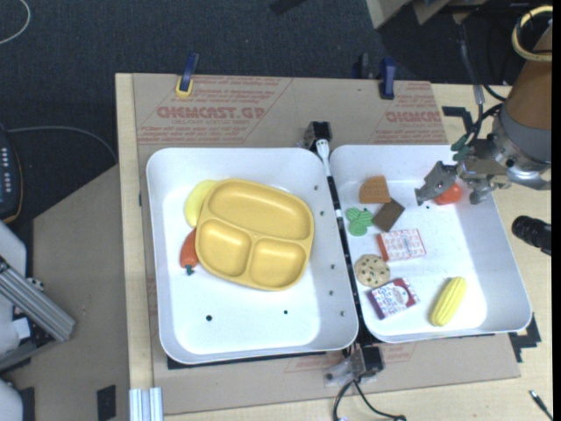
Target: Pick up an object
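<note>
The arm [533,103] is showing an orange-brown band above a rounded grey wrist, with a pale metallic flange gleaming beneath it. Thin dark cables are running along the wrist behind the tool [456,185], whose grey metal fingers [433,185] are carrying dark fittings.

Two white bins: left bin [175,323], right bin [500,261]. Left bin: one yellow divided tray [254,233], one orange-red carrot-like piece [188,251] and one pale yellow piece [197,198], both partly under the tray. Right bin: one corn cob [448,300], one cookie [372,271], two printed packets [402,245] [392,298], two brown blocks [374,189] [388,215], one green item [358,220], one orange-red item [449,194].
</note>
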`<action>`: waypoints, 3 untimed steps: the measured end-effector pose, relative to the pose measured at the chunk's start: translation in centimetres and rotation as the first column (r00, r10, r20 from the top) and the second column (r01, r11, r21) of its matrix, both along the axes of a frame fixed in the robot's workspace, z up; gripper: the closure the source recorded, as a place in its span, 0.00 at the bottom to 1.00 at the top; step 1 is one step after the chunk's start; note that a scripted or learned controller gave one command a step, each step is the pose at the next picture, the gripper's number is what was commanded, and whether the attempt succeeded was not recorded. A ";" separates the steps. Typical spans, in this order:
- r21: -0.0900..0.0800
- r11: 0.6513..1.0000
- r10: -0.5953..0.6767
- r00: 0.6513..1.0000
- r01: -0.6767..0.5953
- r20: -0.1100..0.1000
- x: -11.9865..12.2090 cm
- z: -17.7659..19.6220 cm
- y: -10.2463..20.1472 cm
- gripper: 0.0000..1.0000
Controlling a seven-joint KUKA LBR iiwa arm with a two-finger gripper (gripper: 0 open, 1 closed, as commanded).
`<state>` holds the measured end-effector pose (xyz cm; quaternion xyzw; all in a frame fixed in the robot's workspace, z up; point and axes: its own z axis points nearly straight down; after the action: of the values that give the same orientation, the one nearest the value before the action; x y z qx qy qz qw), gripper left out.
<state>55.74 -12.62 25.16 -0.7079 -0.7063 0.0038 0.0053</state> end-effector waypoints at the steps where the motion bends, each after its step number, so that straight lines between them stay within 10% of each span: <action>1: -0.002 1.000 0.002 1.000 -0.002 0.013 0.2 0.6 0.0 0.00; 3: 0.000 1.000 0.002 1.000 -0.002 0.005 0.3 -11.8 0.7 0.00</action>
<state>56.08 -11.94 13.35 -0.7071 -0.7071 0.0019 0.0035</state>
